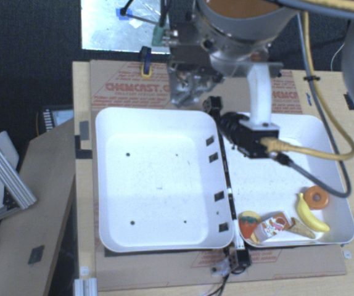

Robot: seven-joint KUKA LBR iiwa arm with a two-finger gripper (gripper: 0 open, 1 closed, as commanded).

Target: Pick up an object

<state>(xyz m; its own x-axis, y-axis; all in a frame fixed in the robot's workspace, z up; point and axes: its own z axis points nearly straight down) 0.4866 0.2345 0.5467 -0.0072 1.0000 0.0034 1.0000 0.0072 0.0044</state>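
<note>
My gripper [187, 92] hangs above the back rim of the left bin [106, 165], under the large grey wrist with its orange band; it looks blurred. Nothing is visible held in it. The loose objects lie far from it in the front corner of the right bin [343, 221]: a yellow banana [311, 214], an orange round piece [316, 197], a red and orange fruit [248, 224], a small red and white packet [272, 225] and a tan cone-shaped piece [301, 229].
A black device on a white post [253, 134] with a yellow cable [312, 153] hangs over the back of the right bin. Black clips [220, 196] line the rim between the bins. Brown cardboard [127, 86] lies beneath both bins.
</note>
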